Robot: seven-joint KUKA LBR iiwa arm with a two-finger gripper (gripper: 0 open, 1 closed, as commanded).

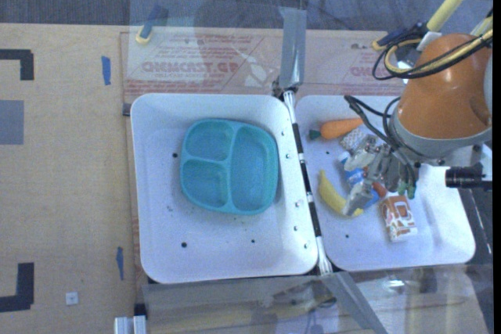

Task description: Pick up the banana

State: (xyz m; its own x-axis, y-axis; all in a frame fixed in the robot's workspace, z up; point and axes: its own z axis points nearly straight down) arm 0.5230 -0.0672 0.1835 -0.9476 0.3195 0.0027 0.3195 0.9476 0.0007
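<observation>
We see the gripper (pixel 374 177) low over the right bin (pixel 438 246), hanging from the grey arm (pixel 438 138) with its orange band (pixel 446 86) that comes in from the right. Its tip is lost in a tangle of small parts and cables, so we cannot tell whether it is released, clenched or grasping anything. Just to its left, the banana (pixel 331 195) lies flat on the floor of the right bin, close to the divide between the two bins, its length running from upper left to lower right. Its lower end reaches close under the gripper; we cannot tell if they touch. Above the banana, near the top of the same bin, a carrot (pixel 339 128) lies roughly crosswise, with its green end toward the left. To the right of the gripper and a little lower, a small carton (pixel 398 218) with red and white print rests on the bin floor. The left bin (pixel 156 168) holds a turquoise plate (pixel 230 167) with three compartments, sitting near its middle. Both bins stand side by side on a bench (pixel 63 192) covered in brown cardboard, with blue tape strips (pixel 106 70) on it.
</observation>
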